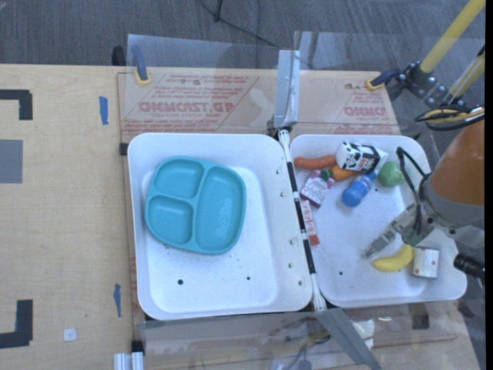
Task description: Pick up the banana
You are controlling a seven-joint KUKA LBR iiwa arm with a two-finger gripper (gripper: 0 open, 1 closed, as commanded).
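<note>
The grey arm (461,177) reaches in from the right over the right bin (339,280); the left bin (154,291) holds a teal divided plate (196,204). The gripper (383,243), fingers apart, hovers just left of the banana (394,260) near the bin's near-right corner: the approach step. Next, centre over it, descend, close. Far board (196,102) lettering blurs, perhaps "CHEMCAST"

yellow banana (394,260), turquoise plate (196,205) (white bins (154,284))

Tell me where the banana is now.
The banana lies in the right bin, near its front right corner, beside a small white block and just below the tool.
</note>
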